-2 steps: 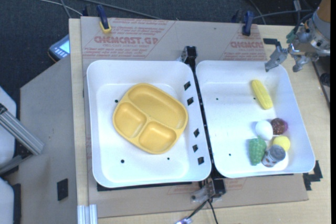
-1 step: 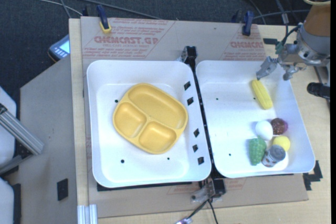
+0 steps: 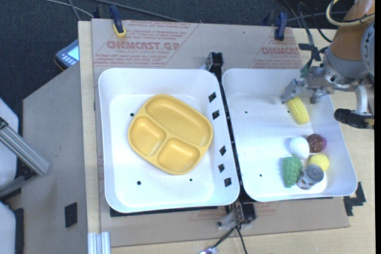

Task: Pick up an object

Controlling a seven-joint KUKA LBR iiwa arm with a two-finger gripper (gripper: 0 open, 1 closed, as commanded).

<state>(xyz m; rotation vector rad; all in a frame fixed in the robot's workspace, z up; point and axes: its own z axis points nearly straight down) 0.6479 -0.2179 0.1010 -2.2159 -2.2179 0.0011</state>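
Clutter sits nearest the camera in the right bin (image 3: pixel 262 184): a green knobbly item (image 3: pixel 291 170), a small tin-like can (image 3: pixel 311 176), a yellow ball-like piece (image 3: pixel 319 162), a white egg shape (image 3: pixel 299 146) and a dark reddish piece (image 3: pixel 317 142), all packed close together in the bin's near right corner. Beside them, in the left bin (image 3: pixel 113 128), a yellow divided tray (image 3: pixel 170 133) lies flat near the middle, with bare white floor around it.

Further back in the right bin lies a yellow corn cob (image 3: pixel 298 110), well apart from the cluster and close to the bin's far right side. The gripper (image 3: pixel 305 91) hangs directly over the cob's far end, touching or almost touching it. Whether the claw is released or clenched cannot be told from this slant, and the cob is not seen between its tips, so nothing counts as picked up.

By this reading the task is at the approach or closing step: the cob seems the target, resting on the bin floor, with the grasp and lift left to do.

Room looks fair. The cob has open floor toward the divider, while the bin's right wall and the arm's own body crowd the other side. Beyond the bins, a printed cardboard sheet (image 3: pixel 149 44) is held to the bench by a blue-and-yellow clamp (image 3: pixel 116 21).
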